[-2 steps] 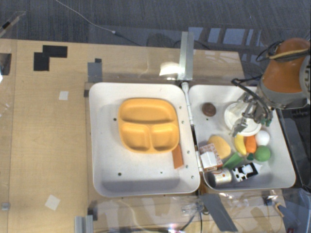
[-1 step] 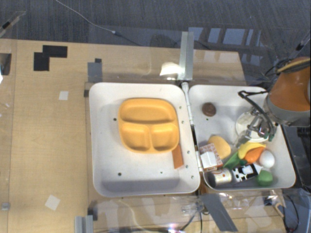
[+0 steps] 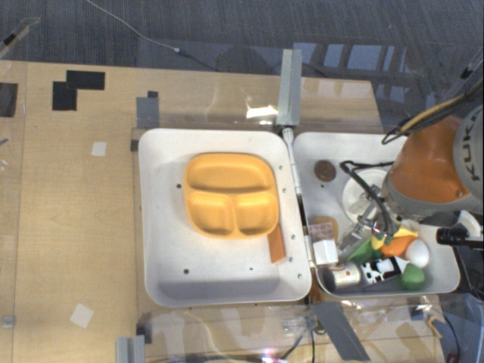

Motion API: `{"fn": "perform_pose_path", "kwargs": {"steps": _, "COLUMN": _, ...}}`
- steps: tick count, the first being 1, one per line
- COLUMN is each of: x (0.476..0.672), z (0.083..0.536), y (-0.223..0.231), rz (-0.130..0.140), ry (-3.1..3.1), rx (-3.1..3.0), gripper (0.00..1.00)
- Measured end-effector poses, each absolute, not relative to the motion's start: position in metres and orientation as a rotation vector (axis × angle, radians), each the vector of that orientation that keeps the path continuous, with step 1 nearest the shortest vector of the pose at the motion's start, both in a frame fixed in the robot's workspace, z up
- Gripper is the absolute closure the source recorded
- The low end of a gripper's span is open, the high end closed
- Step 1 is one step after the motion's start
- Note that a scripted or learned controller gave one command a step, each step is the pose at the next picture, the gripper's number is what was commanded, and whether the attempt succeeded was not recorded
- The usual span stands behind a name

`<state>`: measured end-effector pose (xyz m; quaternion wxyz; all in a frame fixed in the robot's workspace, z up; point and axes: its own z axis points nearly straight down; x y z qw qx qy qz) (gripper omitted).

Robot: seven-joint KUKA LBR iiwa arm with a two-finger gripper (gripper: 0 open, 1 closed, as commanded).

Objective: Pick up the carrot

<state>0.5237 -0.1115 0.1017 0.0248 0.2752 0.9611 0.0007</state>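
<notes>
carrot (image 3: 395, 243) half hidden beneath gripper (image 3: 368, 233) among clutter.

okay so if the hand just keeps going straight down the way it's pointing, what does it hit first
Probably the green piece in the right bin's pile, just under the hand, beside the carrot. Depth is hard to judge from above.

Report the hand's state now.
Hand: low in the right bin, over the toy pile beside the carrot; open or shut cannot be told.
</notes>
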Motion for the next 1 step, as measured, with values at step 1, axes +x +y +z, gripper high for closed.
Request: {"fn": "perform_pose_path", "kwargs": {"steps": 1, "x": 0.5237, "z": 0.1054, "y": -0.1229, "rz": 0.001, "ry": 3.02, "rx": 0.819, "gripper": 0.0}}
